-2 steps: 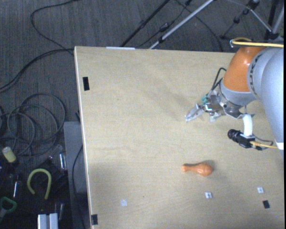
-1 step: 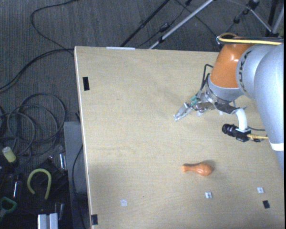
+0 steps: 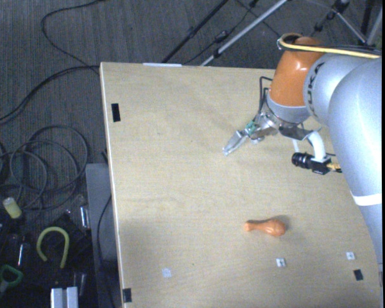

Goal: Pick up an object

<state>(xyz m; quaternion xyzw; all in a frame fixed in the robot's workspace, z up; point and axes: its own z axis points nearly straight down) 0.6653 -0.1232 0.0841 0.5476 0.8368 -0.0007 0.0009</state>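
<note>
While your pincer (image 3: 234,145) hangs over the bare wooden bench (image 3: 179,191), slanting toward the lower left, you cannot tell whether it is released or clenched, and nothing shows between its tips. From those tips, look below and a little to the right: the orange pear-shaped object (image 3: 267,226) lies flat, well apart from the pincer. Its long axis runs nearly left to right, narrow neck left, fat end right. You would likely need to travel down-frame and turn the wrist across that axis.
</note>
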